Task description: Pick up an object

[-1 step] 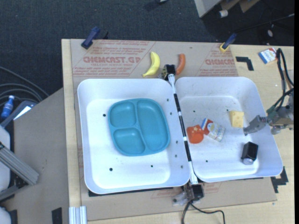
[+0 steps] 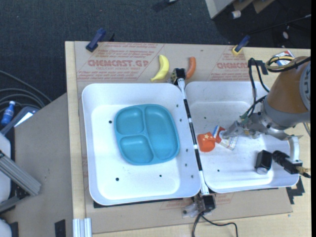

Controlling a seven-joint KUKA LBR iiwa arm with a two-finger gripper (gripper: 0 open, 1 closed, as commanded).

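An orange rounded object lies in the right bin, close to the divider between the bins. A small red and blue piece sits just behind it. My gripper is low in the right bin, right beside the orange object on its right side, and nothing shows as held in it. The grey arm with its orange band reaches in from the right. In the left bin lies a blue divided plate, flat in the middle.
A yellow banana and an orange sausage-shaped toy lie on the bench behind the bins. Blue clamps hold the board's back edge. Cables run along the right bin's far side.
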